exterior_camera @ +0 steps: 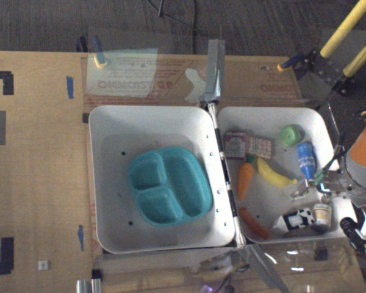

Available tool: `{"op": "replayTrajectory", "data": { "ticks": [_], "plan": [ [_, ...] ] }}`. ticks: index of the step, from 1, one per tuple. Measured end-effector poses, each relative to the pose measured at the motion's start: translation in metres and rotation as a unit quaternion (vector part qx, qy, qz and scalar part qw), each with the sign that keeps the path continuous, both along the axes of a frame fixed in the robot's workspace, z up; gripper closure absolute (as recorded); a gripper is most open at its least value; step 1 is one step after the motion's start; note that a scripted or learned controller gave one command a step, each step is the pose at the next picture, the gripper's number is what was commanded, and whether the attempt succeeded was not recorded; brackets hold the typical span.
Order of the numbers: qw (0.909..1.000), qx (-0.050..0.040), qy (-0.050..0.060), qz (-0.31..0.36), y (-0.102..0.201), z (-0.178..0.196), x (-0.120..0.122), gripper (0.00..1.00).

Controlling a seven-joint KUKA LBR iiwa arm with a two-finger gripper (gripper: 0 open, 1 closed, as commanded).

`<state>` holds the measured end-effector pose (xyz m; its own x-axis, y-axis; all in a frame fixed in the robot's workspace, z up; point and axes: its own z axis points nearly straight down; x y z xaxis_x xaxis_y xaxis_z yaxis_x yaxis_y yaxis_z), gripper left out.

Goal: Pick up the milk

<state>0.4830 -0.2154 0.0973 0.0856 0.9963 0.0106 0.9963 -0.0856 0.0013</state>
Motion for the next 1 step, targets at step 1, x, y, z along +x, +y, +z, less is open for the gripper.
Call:
{"op": "replayTrajectory", "data": {
  "ticks": [1],
  "plan": [
    [0.9844, -0.0055, 0.002, -0.176, -0.0001, 0.0826, -0.0029, 0.0]
  ]
}}
